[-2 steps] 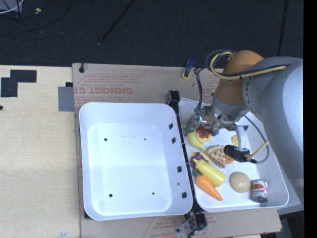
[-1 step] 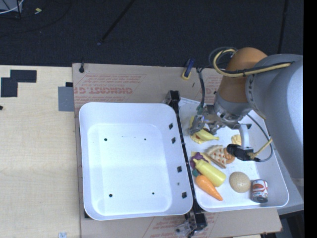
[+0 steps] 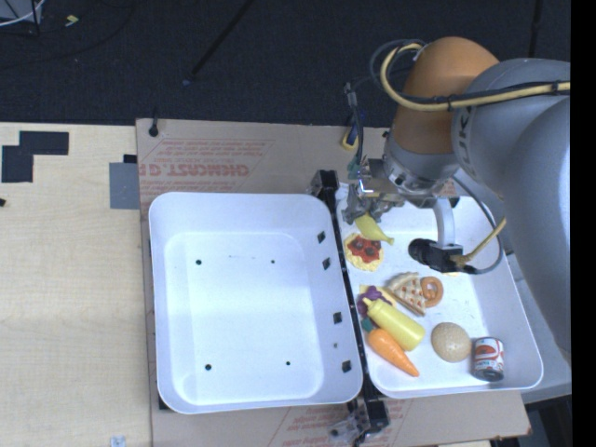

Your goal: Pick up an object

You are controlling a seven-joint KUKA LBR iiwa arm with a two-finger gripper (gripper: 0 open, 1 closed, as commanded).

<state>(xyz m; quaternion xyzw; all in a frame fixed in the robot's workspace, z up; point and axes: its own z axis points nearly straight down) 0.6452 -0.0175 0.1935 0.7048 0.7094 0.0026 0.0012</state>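
Observation:
My gripper [image 3: 358, 209] hangs over the far left corner of the right bin [image 3: 518, 317], close to the divider between the bins. A small yellow banana-like toy [image 3: 372, 227] is right under it, touching or nearly touching its tip. Whether the toy is gripped I cannot tell. Just in front of the toy lies a round yellow and red pizza toy [image 3: 363, 251].
Further forward in the right bin lie a pizza slice [image 3: 406, 293], a pretzel [image 3: 431, 290], a yellow bottle [image 3: 396, 321] with a purple piece [image 3: 370, 298] beside it, a carrot [image 3: 392, 352], a beige ball [image 3: 451, 341] and a small can [image 3: 488, 358]. The left bin [image 3: 163, 250] adjoins it.

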